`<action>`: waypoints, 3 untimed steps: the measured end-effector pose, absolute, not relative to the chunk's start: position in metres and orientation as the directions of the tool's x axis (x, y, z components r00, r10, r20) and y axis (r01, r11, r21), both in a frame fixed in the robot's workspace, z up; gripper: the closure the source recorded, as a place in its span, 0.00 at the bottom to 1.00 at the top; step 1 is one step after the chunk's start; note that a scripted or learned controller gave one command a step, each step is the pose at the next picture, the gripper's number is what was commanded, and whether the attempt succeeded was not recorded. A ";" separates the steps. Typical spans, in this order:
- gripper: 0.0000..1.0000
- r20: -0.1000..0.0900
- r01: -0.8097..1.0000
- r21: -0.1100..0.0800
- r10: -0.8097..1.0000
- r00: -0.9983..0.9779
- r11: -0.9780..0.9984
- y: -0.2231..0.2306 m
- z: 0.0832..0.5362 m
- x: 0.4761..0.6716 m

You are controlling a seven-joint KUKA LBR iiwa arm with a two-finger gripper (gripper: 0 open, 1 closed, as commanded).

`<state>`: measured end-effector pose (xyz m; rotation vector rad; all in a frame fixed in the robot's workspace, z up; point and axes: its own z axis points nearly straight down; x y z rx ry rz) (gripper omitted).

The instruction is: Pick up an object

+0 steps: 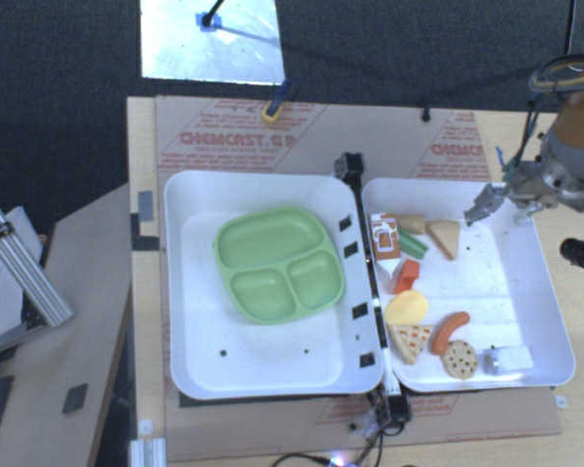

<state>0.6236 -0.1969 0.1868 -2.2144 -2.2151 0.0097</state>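
My gripper (503, 208) hangs over the far part of the right bin (535, 290), to the right of the toy foods. Its two fingers stand spread apart with nothing between them. Nearest to it lies a tan bread wedge (445, 237). Further left are a small carton (384, 236) and a green piece (415, 245). An orange carrot piece (406, 275), a yellow lemon (407, 307), a pizza slice (409, 341), a red sausage (449, 327), a cookie (459, 359) and a small white block (507, 359) lie toward the bin's left and near side.
The left bin (190, 290) holds a green divided plate (279, 264). A black divider with clips (363, 261) runs between the bins. Bare white floor lies in the right bin's right half. A silver sheet (214, 27) lies beyond the bench.
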 end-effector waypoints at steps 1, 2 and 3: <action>0.00 0.000 1.000 0.002 1.000 -0.003 0.003 -0.196 0.195 0.627; 0.00 0.001 1.000 -0.002 1.000 -0.002 0.002 -0.194 0.133 0.625; 0.00 0.000 1.000 -0.001 1.000 -0.004 0.004 -0.193 0.082 0.626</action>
